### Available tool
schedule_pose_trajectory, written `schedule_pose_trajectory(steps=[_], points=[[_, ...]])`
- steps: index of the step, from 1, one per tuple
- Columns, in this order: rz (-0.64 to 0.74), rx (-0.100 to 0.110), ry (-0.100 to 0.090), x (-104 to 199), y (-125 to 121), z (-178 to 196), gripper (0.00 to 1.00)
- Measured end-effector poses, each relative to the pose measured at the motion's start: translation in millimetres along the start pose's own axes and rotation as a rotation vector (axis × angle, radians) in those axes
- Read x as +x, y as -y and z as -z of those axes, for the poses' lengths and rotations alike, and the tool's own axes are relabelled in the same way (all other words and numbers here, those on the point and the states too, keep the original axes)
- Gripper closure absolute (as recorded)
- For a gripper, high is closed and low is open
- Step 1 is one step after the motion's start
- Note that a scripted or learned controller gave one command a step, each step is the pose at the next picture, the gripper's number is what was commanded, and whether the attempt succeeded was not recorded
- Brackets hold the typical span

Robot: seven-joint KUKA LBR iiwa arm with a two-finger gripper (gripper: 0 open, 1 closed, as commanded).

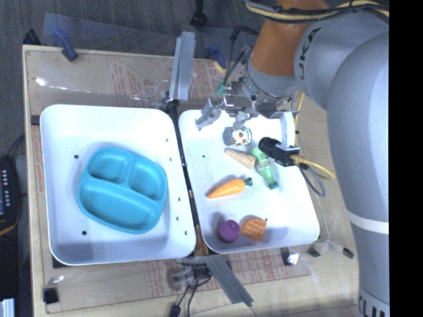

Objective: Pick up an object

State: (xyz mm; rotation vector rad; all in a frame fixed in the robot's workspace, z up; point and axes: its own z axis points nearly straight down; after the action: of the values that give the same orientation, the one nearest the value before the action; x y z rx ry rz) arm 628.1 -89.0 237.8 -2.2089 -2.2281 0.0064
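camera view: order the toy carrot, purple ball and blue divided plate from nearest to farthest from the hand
1. Toy carrot, mid right bin, below the hand.
2. Purple ball, near the right bin's front edge.
3. Blue divided plate, in the left bin, across the divider.

A blue tray (pixel 123 189) is seen in the left bin (pixel 59 121), while a carrot (pixel 227 188), a purple ball (pixel 229 230) and a green bottle (pixel 264 167) are seen in the right bin (pixel 301 226), under the gripper (pixel 228 114).
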Motion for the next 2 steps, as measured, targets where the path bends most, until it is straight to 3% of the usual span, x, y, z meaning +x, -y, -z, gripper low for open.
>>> schedule_pose_trajectory(steps=[1,2], points=[[-0.001,0.0,0.001,-32.7,-28.4,-147.2,0.0],[-0.001,-0.001,0.0,-31.8,35.8,-146.7,0.0]])
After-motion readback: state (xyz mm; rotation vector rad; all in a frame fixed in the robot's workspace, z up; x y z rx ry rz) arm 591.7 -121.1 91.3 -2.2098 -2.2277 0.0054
